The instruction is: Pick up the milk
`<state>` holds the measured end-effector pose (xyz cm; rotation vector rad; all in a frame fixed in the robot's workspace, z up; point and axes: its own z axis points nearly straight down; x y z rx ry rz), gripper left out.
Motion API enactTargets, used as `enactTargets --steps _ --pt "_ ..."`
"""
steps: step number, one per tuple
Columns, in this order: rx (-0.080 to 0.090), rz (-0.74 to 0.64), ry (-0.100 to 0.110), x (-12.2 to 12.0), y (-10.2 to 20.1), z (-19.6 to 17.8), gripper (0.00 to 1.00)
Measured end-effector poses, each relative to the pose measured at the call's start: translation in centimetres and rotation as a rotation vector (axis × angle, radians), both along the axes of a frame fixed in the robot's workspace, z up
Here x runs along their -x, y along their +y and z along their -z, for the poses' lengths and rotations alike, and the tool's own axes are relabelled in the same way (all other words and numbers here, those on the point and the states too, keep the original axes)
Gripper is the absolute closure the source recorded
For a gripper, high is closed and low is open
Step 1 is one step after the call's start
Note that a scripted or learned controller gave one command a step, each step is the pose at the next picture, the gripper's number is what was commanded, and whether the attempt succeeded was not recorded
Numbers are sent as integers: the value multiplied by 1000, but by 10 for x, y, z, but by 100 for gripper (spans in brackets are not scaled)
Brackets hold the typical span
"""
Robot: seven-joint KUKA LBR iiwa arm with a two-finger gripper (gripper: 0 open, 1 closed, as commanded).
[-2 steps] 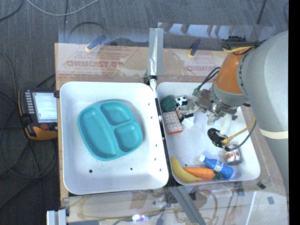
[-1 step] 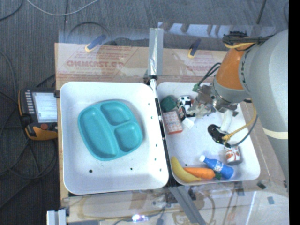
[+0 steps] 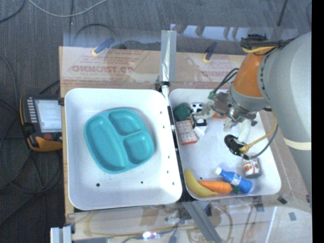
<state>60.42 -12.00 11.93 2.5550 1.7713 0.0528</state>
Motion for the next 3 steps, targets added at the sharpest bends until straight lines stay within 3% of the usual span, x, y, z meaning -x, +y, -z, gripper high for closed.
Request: enactTargets --steps 1,2,3 --pt "-4 81 10 -47 5 8 0" --pt "6 78 -2 -40 14 11 0" --pt "-4 46 -2 -39 2 12 0"
